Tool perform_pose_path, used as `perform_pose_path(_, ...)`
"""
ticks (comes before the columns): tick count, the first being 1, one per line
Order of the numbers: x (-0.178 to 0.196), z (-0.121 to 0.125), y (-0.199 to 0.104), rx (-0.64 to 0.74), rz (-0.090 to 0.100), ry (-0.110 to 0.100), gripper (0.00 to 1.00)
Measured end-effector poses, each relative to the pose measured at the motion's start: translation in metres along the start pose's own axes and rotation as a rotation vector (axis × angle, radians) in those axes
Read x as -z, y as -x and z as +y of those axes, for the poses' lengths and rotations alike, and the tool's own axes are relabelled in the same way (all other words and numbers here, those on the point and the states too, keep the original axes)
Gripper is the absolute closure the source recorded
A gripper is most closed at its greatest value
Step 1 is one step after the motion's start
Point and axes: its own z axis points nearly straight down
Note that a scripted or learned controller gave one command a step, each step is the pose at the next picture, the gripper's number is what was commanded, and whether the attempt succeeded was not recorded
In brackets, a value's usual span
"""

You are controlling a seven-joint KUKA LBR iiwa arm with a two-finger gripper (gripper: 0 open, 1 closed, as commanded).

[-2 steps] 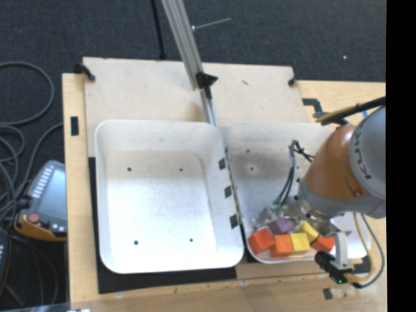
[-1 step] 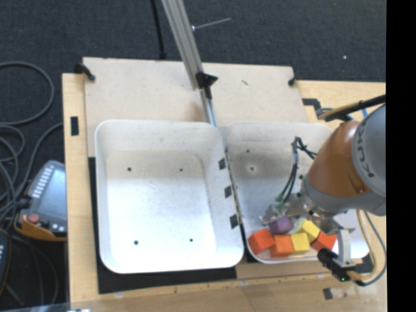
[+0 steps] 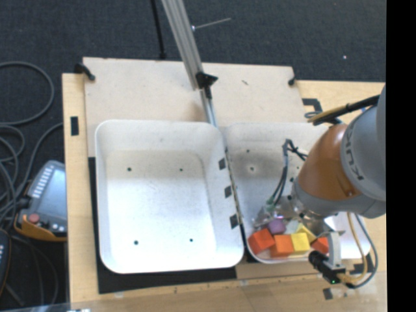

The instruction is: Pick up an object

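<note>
1. Objects: orange block (image 3: 262,240), second orange block (image 3: 284,245), yellow block (image 3: 300,241) and purple piece (image 3: 277,225) are clustered in the right bin's (image 3: 250,149) near corner.
2. Hand (image 3: 286,216) sits directly above the cluster, purple piece nearest.
3. Hand state: cannot tell; the wrist hides it.

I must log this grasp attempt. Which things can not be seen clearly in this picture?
- Gripper: the arm covers it in the camera view, so any grasp is unclear.
- Blocks in the right bin: partly under the arm, so their count is uncertain.
- Purple block: too small to judge its shape.
</note>
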Motion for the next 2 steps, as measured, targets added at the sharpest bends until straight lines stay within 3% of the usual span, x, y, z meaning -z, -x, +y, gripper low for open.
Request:
perform_pose_path(1, 0.102, 0.054, -0.071, 0.008, 0.005, 0.003, 1.00)
perform_pose_path(2, 0.097, 0.121, -0.143, 0.009, 0.006, -0.003, 1.00)
